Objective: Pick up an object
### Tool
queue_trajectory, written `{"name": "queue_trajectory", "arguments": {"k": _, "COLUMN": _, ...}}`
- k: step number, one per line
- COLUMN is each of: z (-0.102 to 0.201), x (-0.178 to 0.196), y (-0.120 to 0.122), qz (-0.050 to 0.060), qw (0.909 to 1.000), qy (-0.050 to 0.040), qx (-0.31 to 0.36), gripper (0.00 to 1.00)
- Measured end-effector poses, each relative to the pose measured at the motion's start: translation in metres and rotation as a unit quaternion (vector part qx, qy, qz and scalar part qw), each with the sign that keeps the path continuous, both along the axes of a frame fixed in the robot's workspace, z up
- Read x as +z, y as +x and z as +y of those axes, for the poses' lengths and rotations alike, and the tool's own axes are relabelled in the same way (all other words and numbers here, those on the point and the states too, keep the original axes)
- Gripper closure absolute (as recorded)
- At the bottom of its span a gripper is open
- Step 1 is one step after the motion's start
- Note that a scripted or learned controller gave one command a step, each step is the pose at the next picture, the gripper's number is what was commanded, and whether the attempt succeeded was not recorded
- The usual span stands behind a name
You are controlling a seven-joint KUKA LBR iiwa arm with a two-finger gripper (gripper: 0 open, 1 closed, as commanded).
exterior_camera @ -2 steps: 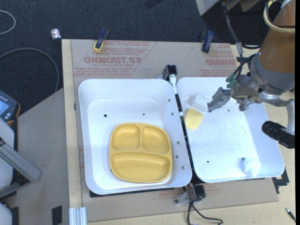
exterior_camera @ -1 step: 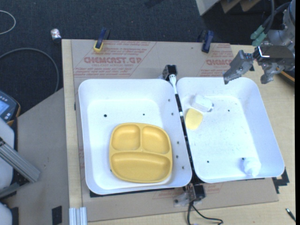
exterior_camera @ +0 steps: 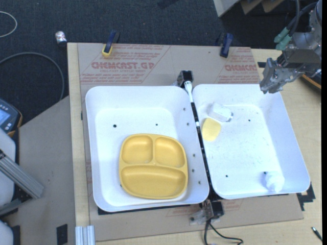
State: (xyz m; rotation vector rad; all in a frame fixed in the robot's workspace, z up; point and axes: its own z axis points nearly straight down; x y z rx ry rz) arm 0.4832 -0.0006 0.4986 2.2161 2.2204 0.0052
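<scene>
**Two white bins on a cardboard-topped bench**

Two shallow bins sit edge to edge on the bench [exterior_camera: 153, 68], whose top is a brown cardboard sheet printed with red lettering and pinned at the far edge by a yellow clamp [exterior_camera: 109, 46] and a blue clamp [exterior_camera: 225, 44]. Dark carpet [exterior_camera: 76, 9] lies beyond it, with a thin cable looping across on the left.

In the left bin [exterior_camera: 102, 111] lies a yellow divided plate [exterior_camera: 153, 166], three compartments up, toward the near side. The right bin [exterior_camera: 255, 147] holds a yellow flat piece [exterior_camera: 210, 129] close to the shared wall, a small white block [exterior_camera: 220, 112] touching its far edge, and a small white object [exterior_camera: 272, 180] in the near right corner.

From the right, the arm's gripper [exterior_camera: 270, 83] hangs above the right bin's far right corner, well apart from all three things. I cannot tell how its jaws stand; they look dark and blurred from here, with nothing visibly between them.
</scene>
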Motion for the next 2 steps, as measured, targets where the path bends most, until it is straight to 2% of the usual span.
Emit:
{"name": "queue_trajectory", "arguments": {"k": 1, "z": 0.051, "x": -0.136, "y": -0.006, "qz": 0.011, "qw": 0.9999, "qy": 0.0001, "qx": 0.002, "gripper": 1.0}}
{"name": "queue_trajectory", "arguments": {"k": 2, "z": 0.088, "x": -0.074, "y": -0.003, "qz": -0.001, "qw": 1.0, "qy": 0.0016, "qx": 0.002, "gripper": 1.0}}
